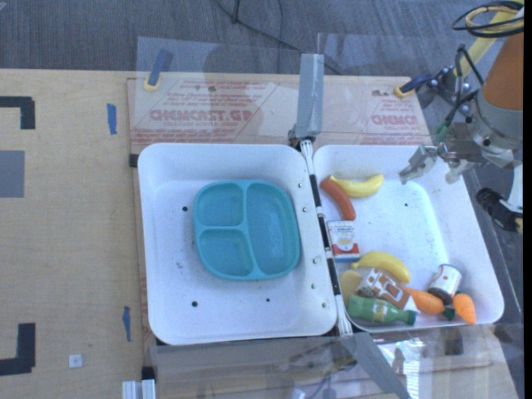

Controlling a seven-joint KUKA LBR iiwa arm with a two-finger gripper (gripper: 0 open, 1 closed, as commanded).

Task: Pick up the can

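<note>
The can (446, 279) is small, with a pale top and a dark red label. It lies near the front right corner of the right bin (465, 223), beside two orange carrots (428, 300). My gripper (433, 169) hangs over the back right edge of that bin, well behind the can. Its fingers (413, 169) are spread apart, open, with nothing between them.
The right bin also holds a banana (359, 185), a red sausage (338, 198), a small carton (342, 239), a second banana (382, 264), a snack box (378, 285) and a green bottle (378, 310). A teal divided plate (247, 229) lies in the left bin (166, 189).
</note>
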